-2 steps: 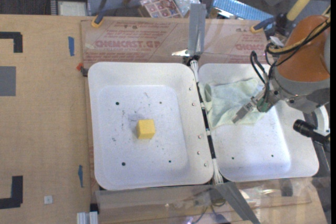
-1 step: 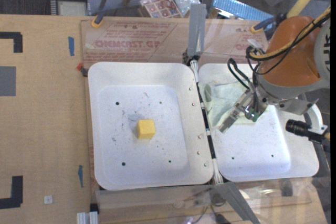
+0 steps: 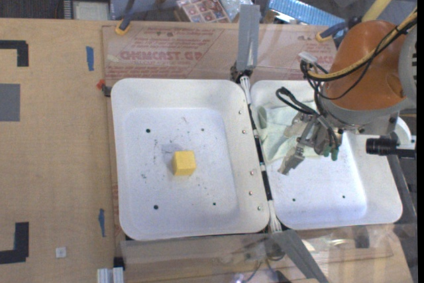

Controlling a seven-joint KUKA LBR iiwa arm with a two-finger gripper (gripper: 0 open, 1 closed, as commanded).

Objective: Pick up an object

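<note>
The arm (image 3: 371, 69) is reaching in from the right side and is hanging over the right bin (image 3: 371, 209), with its orange band sitting above the wrist. The gripper (image 3: 301, 149) is pointing down and to the left, over the upper left part of that bin. How far the claw is open I cannot tell, because the fingers are small and blurred against the things under them, and I also cannot tell if anything is sitting between them. Under and beside the gripper a pale green cloth (image 3: 278, 126) is lying crumpled in the upper left corner of the right bin, close to the wall which is dividing the two bins. Whether the gripper is touching this cloth is not clear. A black cable (image 3: 291, 99) is looping near the wrist above the cloth. In the left bin (image 3: 132, 103) a small yellow cube (image 3: 185, 163) is resting on the floor, a little below the middle, well apart from the gripper and from every wall. Dark specks are lying scattered on the floor of the left bin around the cube. Both bins are standing side by side on a wooden bench (image 3: 53, 162).
</note>
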